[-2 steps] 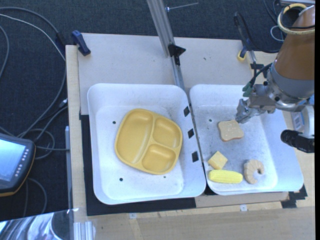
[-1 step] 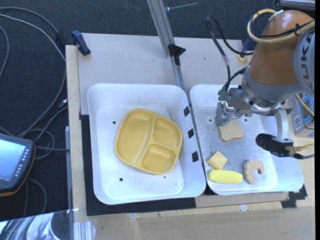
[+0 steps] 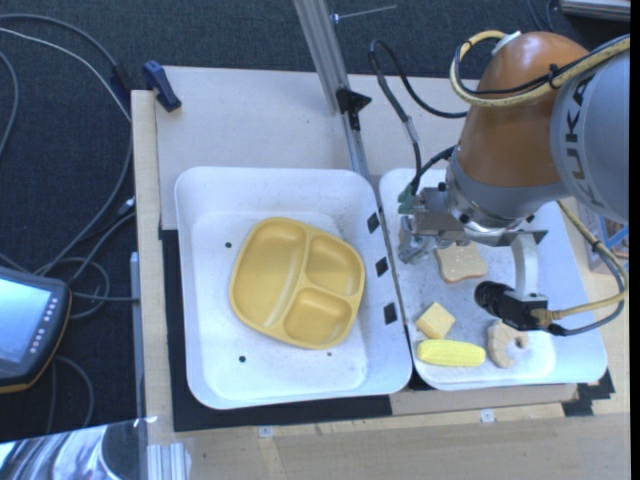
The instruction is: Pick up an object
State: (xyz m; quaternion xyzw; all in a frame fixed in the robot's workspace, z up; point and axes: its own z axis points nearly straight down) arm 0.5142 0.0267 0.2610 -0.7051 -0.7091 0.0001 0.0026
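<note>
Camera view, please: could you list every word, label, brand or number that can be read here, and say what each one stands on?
"KU": dark letters on the grey arm, running sideways at the right edge; the rest of the word is cut off.
Screen of the handheld device at the left edge: glowing, but any text is too small and blurred to read.
Yellow tray, white bins and food pieces: no writing to be seen.

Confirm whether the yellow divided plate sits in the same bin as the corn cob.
No. The yellow divided plate lies in the left bin, while the corn cob lies in the right bin.
</note>
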